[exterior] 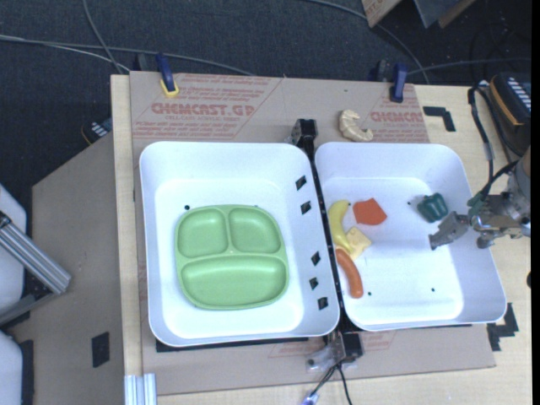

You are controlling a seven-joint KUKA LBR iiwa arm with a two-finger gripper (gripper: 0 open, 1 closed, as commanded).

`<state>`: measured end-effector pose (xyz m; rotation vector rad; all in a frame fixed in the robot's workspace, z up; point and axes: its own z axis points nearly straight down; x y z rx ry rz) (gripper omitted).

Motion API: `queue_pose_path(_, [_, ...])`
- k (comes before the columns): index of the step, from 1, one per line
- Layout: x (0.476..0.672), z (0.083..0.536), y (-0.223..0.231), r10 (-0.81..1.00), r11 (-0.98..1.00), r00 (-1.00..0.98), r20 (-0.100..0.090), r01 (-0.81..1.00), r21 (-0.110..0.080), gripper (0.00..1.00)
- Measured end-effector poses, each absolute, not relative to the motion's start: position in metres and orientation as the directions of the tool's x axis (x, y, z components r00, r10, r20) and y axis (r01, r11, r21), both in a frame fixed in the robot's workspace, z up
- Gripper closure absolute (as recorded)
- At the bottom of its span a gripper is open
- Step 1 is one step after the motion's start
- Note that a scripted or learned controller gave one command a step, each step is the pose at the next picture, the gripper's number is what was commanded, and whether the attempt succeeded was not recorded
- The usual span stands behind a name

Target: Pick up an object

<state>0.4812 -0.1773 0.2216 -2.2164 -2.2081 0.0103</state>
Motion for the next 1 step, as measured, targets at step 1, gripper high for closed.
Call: queue_pose_path(1, [0.4841,0.2275,-0.1769,1.000,0.000,0.000,0.001,1.000,-0.001,0.00])
